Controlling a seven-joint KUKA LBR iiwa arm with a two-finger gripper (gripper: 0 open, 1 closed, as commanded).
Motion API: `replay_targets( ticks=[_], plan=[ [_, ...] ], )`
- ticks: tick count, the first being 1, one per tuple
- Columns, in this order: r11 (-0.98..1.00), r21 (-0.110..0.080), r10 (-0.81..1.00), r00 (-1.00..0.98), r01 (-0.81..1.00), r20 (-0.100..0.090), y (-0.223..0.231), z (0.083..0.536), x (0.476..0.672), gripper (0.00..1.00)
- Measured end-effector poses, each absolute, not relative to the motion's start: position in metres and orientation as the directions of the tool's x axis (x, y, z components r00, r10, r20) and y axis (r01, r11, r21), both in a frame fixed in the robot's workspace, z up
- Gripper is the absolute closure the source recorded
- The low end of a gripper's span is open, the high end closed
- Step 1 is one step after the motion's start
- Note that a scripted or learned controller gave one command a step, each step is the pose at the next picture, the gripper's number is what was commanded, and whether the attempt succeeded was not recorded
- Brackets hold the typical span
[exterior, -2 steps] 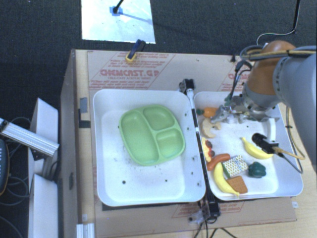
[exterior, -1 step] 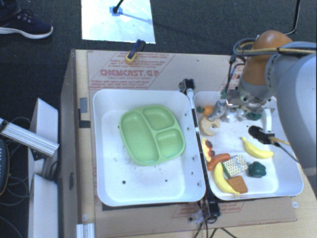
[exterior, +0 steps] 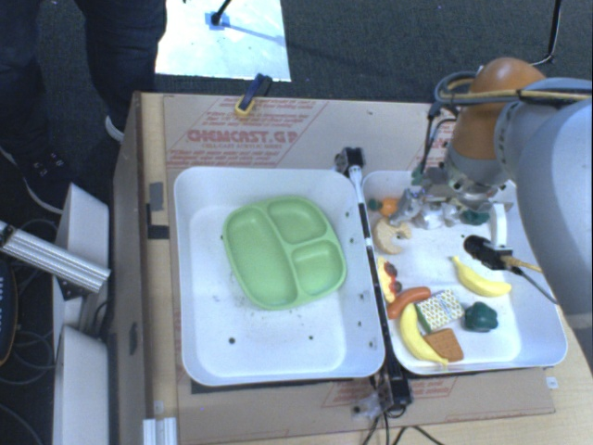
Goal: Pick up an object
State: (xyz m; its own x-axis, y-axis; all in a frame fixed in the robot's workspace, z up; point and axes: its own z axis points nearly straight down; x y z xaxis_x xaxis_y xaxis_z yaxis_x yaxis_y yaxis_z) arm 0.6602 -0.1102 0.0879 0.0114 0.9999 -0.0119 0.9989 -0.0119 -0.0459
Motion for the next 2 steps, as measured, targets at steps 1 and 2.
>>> replay_targets(
  ticks=[1,2],
  plan=[
    [-0.007,-0.042,1.0,0.007,0.999,0.002,-0.1335,0.0885,0.6621,0.0],
    [-0.001,-0.035,1.0,0.001,0.999,-0.009,-0.1289,0.088,0.6625,0.0]
  ],
)
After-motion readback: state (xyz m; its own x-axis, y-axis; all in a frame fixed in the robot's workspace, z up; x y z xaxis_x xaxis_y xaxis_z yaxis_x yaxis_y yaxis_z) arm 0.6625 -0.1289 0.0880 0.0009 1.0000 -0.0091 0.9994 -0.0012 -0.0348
